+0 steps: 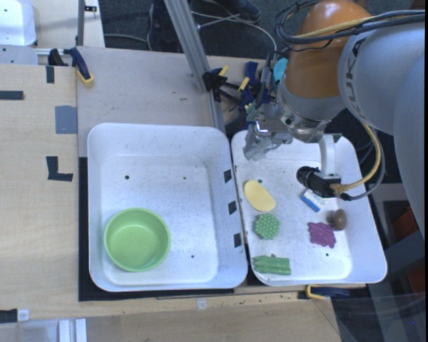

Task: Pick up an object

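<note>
Overhead, arm: we saw the grey arm enter from the right, its orange band above the wrist, reaching over the far end of the right bin.
Gripper: we placed the gripper above the far-left corner of the right bin, beside the wall shared with the left bin.
Jaws: we could not tell whether they were open or closed; nothing showed between them.
Right bin contents: we noted a yellow oval piece nearest the gripper but apart from it; nearer us a green bumpy ball and a green ridged piece at the near-left corner; to the right a purple piece, a small brown object and a blue-and-white item.
Left bin contents: we logged a green bowl, upright, in the near-left part.
</note>
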Robot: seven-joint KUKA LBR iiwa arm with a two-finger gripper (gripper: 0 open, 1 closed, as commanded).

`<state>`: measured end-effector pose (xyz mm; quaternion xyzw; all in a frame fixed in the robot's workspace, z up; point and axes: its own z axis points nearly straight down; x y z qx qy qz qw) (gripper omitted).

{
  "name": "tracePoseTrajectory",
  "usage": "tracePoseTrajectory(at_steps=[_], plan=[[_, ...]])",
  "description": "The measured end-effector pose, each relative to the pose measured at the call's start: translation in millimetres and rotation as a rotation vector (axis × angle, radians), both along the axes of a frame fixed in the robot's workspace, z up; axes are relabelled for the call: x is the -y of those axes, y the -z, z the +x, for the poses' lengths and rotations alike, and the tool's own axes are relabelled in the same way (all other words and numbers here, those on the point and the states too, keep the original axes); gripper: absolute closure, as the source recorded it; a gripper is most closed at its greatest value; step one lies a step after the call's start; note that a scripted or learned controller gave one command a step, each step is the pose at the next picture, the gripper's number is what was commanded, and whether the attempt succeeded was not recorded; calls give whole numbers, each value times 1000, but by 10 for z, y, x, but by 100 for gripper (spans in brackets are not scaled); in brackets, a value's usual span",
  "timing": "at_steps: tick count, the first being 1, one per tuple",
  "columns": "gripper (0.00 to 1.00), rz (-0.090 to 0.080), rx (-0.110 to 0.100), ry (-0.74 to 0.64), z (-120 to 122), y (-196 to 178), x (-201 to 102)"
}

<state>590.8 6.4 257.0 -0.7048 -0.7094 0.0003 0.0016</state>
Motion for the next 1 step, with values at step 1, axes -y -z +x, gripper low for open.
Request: tracePoseTrajectory(at_steps=[1], plan=[[100,0,-1,-1,-174,-8,-550]])
